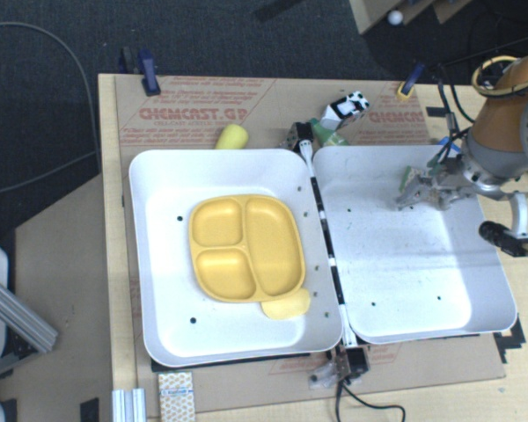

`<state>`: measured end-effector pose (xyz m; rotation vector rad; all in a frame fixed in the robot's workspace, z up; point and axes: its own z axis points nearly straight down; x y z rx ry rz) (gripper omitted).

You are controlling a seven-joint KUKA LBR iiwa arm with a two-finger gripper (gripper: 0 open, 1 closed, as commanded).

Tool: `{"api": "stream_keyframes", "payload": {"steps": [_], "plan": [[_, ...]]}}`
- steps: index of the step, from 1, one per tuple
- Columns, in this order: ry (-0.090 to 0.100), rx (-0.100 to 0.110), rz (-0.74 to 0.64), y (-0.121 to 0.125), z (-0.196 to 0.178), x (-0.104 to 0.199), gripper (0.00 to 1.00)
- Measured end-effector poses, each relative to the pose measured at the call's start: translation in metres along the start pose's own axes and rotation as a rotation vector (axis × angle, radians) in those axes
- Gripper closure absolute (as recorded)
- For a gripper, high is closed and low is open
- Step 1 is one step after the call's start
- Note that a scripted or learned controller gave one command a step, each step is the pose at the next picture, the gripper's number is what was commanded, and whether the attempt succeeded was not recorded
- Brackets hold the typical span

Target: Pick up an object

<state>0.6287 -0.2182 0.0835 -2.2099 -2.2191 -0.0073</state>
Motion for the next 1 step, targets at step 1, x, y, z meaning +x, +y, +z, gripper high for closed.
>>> {"api": "stream_keyframes", "payload": {"steps": [1], "plan": [[-0.011,-0.007,0.003,0.0388,-0.0014,0.0515,0.00]]}}
